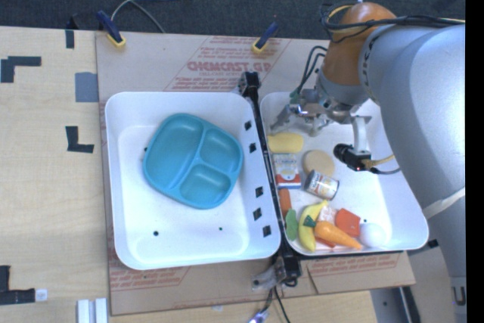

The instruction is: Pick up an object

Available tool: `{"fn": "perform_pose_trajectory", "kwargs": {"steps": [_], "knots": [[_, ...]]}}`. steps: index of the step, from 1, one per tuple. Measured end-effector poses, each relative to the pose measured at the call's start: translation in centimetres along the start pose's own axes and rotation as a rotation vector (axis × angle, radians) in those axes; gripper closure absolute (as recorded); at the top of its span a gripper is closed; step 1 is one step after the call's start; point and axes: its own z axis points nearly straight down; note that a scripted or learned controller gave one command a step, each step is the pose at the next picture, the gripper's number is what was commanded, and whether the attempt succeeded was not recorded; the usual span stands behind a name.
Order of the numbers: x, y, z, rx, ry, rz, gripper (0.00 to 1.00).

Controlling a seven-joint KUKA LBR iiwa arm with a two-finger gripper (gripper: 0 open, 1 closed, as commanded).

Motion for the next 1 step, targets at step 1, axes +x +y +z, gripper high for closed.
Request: {"fn": "perform_pose_trajectory", "kwargs": {"steps": [1], "knots": [[0.16,0.12,-0.01,0.0,0.0,0.001,0.0]]}}
